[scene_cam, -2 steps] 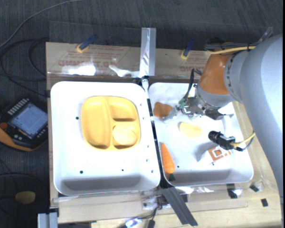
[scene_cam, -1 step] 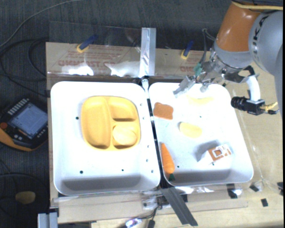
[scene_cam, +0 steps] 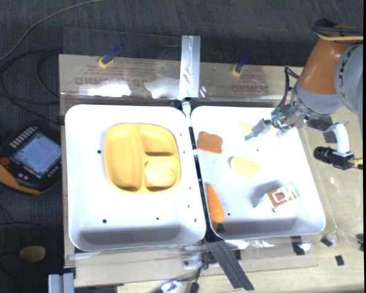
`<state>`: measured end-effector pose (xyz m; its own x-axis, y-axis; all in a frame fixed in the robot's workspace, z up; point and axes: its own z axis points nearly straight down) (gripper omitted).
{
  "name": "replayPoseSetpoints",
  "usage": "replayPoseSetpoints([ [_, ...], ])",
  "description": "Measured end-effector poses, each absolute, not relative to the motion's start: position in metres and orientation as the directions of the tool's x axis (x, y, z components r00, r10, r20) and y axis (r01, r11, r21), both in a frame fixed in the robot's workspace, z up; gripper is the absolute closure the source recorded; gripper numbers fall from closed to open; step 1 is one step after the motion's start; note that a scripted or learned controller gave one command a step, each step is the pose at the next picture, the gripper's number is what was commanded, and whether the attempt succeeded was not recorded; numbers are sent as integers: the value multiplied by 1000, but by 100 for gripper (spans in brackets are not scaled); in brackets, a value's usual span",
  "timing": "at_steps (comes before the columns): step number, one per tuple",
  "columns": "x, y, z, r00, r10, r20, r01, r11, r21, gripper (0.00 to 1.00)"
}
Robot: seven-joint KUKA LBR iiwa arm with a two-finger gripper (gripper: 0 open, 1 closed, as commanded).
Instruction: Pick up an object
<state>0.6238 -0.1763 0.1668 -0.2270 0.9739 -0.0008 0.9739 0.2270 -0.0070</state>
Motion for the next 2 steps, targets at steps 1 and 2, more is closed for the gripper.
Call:
replayPoseSetpoints([
  [1,665,-156,111,-414,910,-12,910,414,7,0],
  [2,677,-192,100,-140,990,5,990,140,16,0],
])
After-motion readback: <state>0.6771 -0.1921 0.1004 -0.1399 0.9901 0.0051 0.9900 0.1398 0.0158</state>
